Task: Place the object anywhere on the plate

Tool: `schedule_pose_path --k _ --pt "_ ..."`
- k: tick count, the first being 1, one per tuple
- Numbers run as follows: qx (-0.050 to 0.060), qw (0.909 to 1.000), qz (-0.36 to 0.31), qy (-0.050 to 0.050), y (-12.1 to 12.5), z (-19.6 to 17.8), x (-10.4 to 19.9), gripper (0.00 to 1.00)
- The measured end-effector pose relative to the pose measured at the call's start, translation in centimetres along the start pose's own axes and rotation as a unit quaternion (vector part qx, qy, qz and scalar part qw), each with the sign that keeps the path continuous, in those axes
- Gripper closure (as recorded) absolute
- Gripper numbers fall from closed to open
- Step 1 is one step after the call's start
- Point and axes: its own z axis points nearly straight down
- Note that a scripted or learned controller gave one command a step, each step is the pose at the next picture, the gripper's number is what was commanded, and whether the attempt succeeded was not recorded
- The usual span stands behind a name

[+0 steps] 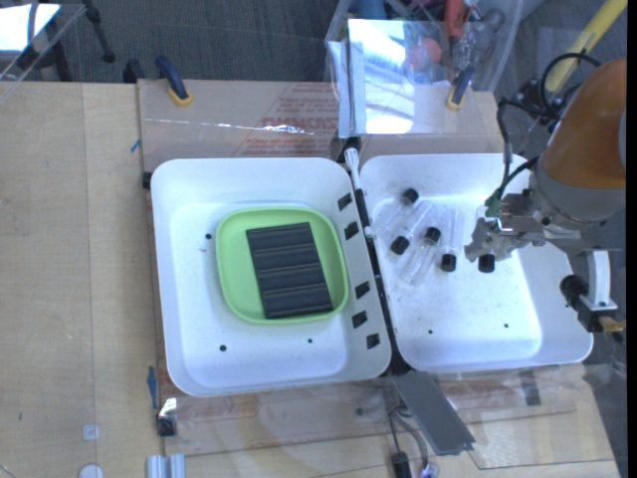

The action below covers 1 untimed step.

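At the right edge of the right-hand shallow white bin (pixel 518 337), the gripper (pixel 495 235) is poised low; whether it is clenched or released cannot be told. Just to its left, clear plastic vials with black caps (pixel 423 237), judged the object, are scattered on the bin floor. Well beyond them, in the left white bin (pixel 189 297), a square green plate (pixel 231 267) carrying a dark ribbed slab (pixel 289 270) is laid flat, ready for receiving.

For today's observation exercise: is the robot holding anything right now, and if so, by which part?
It cannot be told. The end effector hangs over the right bin near small clear bottles with black caps, but no object visibly sits in it.
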Motion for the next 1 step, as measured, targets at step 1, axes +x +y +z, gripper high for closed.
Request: schedule_pose_path --k 1 --pt "0.0 1.0 0.0 0.0 0.0 0.0 -0.01 0.0"
